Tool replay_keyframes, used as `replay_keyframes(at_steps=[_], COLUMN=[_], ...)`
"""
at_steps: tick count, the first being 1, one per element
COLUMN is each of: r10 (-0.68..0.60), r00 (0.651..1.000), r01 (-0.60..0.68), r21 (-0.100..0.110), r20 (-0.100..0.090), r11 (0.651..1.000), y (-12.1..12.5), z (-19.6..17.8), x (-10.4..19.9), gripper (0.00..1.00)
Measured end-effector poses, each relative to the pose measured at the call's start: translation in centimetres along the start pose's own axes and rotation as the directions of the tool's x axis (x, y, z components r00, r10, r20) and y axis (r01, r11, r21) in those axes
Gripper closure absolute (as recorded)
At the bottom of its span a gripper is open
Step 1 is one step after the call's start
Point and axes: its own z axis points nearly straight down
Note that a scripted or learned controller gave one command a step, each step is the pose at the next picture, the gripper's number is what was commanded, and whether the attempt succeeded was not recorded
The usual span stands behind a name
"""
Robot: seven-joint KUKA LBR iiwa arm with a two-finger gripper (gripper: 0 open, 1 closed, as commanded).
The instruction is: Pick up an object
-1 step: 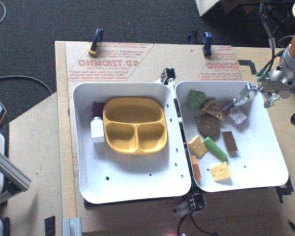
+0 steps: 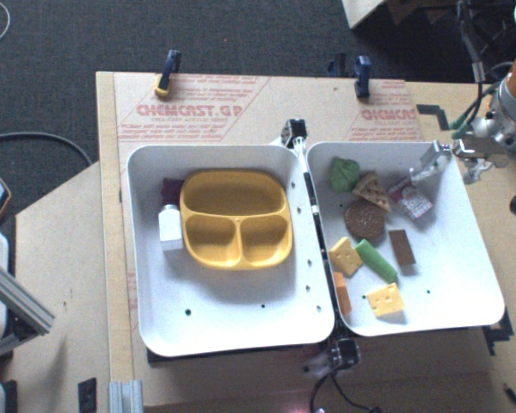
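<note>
Grey 2-finger gripper [image 2: 423,169], its grip state impossible to tell, hangs at the right white bin [image 2: 464,256]'s upper edge just above a small red-and-white packet [image 2: 412,200], seemingly placed to pick it.

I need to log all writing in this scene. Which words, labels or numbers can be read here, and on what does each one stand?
"CHEMCAST G P": red print on the brown board behind the left bin.
Red print on the board behind the right bin: partly cut off, not readable.
Smaller red lines under both: too blurred.
Packet near the hand: print too small.
</note>
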Motion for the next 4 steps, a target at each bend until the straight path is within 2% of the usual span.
replay_keyframes(at_steps=[1, 2, 4], r10=[0.0, 0.001, 0.001], r00=[1.0, 1.0, 1.0], r01=[0.0, -0.001, -0.001], r21=[0.006, 0.008, 0.001], r20=[-0.002, -0.002, -0.002], r11=[1.0, 1.0, 1.0], y=[0.3, 0.1, 0.2], z=[4.4, 10.5, 19.8], x=[-0.3, -0.9, -1.6], gripper=[0.0, 0.0, 0.0])
